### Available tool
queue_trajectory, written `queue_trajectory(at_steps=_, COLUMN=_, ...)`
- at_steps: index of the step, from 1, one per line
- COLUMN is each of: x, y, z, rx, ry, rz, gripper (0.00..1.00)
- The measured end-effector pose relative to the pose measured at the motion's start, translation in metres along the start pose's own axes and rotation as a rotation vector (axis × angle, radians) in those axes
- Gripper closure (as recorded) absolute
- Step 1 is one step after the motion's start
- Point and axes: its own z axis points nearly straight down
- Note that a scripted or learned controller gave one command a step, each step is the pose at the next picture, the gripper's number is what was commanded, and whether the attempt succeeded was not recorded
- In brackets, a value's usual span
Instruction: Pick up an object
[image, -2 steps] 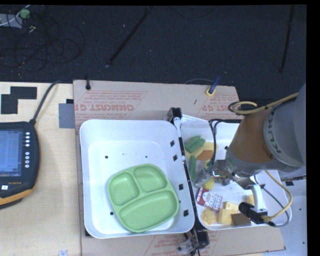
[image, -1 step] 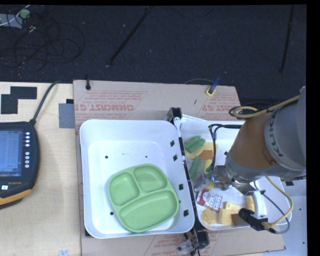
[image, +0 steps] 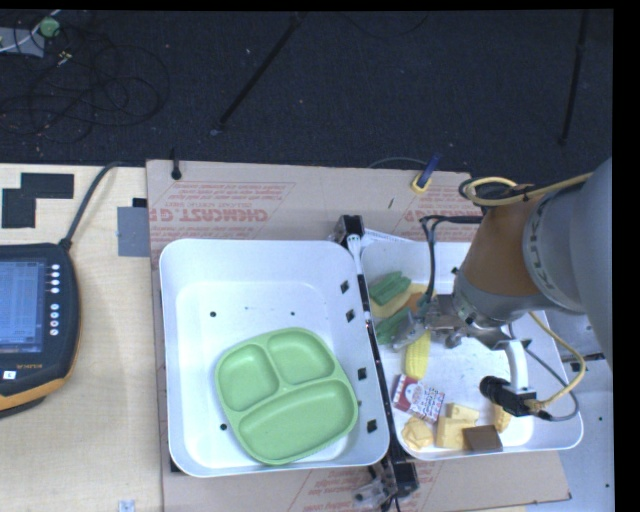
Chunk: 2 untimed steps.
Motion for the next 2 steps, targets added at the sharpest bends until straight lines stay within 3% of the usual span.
queue_trajectory(at_steps=1, x=0.001, y=-0.002, z=-0.011, rx=0.004, ry=0.005, rz=0.004, gripper=1.00)
queue_trajectory(at_steps=2, x=0.076, y=-0.017, z=-0.105, rx=-0.003, ry=0.004, rz=-0.006, gripper=1.00)
